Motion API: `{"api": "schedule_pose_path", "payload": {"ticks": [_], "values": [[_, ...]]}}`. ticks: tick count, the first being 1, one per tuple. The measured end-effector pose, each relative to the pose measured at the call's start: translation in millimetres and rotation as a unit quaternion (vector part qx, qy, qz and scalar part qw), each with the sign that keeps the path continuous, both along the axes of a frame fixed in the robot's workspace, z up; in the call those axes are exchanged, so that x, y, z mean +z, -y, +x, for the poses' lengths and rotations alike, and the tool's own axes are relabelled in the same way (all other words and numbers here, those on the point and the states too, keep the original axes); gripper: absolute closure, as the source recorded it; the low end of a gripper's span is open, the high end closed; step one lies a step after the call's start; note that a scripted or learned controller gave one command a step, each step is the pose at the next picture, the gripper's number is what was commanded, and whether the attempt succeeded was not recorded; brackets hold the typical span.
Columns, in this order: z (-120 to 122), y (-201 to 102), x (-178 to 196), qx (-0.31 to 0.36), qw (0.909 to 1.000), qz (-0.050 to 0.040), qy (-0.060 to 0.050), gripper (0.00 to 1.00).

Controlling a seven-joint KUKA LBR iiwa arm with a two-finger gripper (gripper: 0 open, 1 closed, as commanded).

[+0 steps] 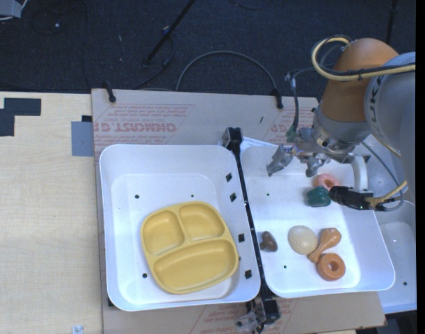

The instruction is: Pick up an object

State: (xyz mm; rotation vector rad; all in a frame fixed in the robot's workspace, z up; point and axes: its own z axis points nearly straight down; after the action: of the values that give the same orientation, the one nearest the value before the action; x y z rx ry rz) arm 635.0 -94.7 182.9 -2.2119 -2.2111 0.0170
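Hovering at upper right of frame: gripper [298, 161], fingers spread wide, holding nothing, above the right bin [369, 284]. Pickable items, lower right: teal piece [317, 197], pink piece [325, 181], cream egg [302, 239], orange ring [331, 266], brown stone [268, 241]. Risk: teal and pink touch, so closing there may nudge one aside.

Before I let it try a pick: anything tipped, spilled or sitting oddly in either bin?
Nothing stands out. The yellow divided tray lies flat but askew in the left bin. In the right bin, the green piece, pink piece, brown stone, cream egg and orange ring lie loose, none spilled. The gripper hovers open above them.
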Motion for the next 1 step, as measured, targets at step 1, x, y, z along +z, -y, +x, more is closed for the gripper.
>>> {"api": "schedule_pose_path", "payload": {"ticks": [1], "values": [[3.1,0.2,8.7,0.001,1.0000,-0.0007,0.007,0.00]]}}
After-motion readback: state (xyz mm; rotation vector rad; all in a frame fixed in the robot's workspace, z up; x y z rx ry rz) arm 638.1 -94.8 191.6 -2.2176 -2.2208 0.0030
